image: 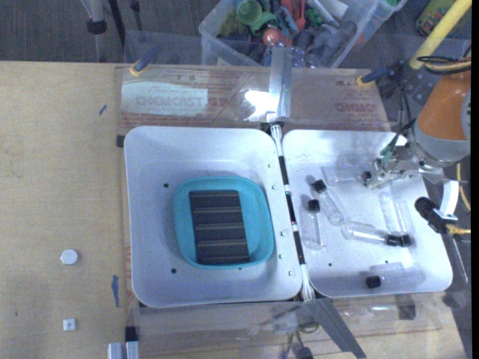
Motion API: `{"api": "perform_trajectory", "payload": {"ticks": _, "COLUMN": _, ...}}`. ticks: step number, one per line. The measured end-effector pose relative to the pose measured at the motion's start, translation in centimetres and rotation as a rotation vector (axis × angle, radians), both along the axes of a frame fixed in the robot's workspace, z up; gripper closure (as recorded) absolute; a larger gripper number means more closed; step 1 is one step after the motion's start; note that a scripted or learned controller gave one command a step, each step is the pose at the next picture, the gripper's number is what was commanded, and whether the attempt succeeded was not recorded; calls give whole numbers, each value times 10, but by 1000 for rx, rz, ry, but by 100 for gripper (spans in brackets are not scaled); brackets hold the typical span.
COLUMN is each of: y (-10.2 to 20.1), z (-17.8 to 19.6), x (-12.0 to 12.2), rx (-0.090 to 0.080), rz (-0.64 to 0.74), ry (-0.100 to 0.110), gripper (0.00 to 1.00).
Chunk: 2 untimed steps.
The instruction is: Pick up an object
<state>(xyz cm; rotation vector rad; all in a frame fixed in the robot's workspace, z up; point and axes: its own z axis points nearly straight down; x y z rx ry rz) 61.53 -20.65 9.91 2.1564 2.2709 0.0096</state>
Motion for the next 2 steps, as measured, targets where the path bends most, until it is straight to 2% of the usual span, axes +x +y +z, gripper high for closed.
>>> {"api": "perform_trajectory", "payload": {"ticks": 1, "y": 0, "z": 0, "x": 0, "rx": 0, "rz": 0, "ry": 0, "gripper": 0}}
{"api": "perform_trajectory", "payload": {"ticks": 2, "y": 46, "z": -12, "x": 9, "rx": 3, "rz": -23, "ry": 7, "gripper": 0}}
